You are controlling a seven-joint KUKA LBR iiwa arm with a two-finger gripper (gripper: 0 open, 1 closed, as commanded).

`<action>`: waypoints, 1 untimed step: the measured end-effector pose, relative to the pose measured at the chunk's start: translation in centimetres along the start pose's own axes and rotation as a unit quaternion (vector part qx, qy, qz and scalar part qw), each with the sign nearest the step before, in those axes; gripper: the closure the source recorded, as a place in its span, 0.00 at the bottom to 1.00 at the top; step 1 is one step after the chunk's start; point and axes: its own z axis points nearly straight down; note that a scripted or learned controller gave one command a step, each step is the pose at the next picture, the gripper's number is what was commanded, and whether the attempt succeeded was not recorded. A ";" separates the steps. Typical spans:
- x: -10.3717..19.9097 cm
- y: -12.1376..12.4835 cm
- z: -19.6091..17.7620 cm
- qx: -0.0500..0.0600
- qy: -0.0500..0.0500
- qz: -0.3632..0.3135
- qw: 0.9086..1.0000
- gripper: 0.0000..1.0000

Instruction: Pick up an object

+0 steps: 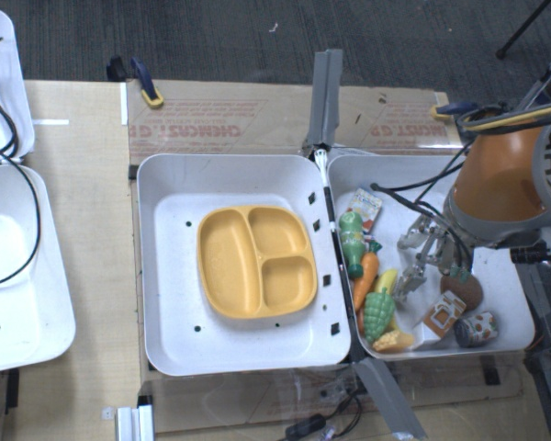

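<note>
The right bin (514, 274) holds several toy foods. Along its left side lie a green bottle-shaped piece (351, 239), an orange carrot (365, 278), a small yellow piece (387, 280), a knobbly green piece (378, 312) and a yellow lump (392, 341). A white printed packet (365, 208) lies at the back. My gripper (407, 266) hangs over the middle of this bin, just right of the carrot and the small yellow piece. Its fingers look open, with nothing between them. The orange wrist band (500, 177) sits above it on the right.
The left bin (165, 246) holds a yellow divided plate (257, 260). Near my gripper's right side lie a brown round object (463, 290), an orange-and-white box (444, 314) and a grey speckled object (477, 329). Cables run from the wrist across the right bin.
</note>
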 end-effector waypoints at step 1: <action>-0.8 0.4 -3.6 0.000 -0.002 0.009 1.000 0.00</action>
